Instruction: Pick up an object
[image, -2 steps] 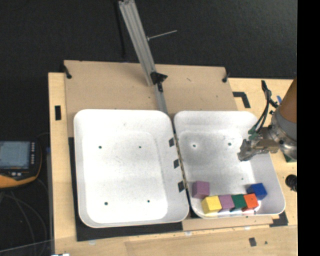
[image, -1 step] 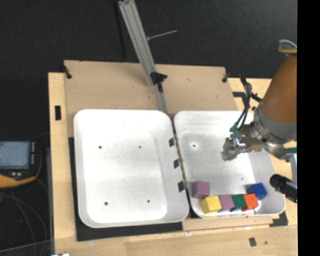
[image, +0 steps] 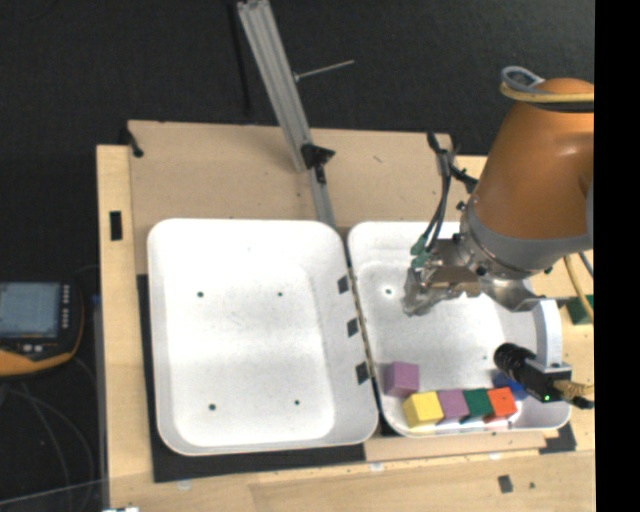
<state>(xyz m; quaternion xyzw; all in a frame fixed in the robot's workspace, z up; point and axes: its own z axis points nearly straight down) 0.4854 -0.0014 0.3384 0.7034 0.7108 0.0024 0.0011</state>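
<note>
My gripper (image: 418, 297) hangs over the back-left part of the right bin (image: 385, 250), above its white floor. Nothing shows between its tips. A purple cube (image: 401, 378) lies apart on the bin floor, below the gripper toward the front. Along the bin's front wall stands a row of blocks: a yellow one (image: 423, 408), a mauve one (image: 452, 404), a green one (image: 477, 402) and an orange-red one (image: 500, 401), with a bit of blue (image: 513, 389) behind it.
The left bin (image: 245, 330) sits beside the right one, joined by dark clips along the shared edge. A slanted metal rail (image: 285, 95) rises behind the bins. A small screen device (image: 35, 315) lies off the bench at the left.
</note>
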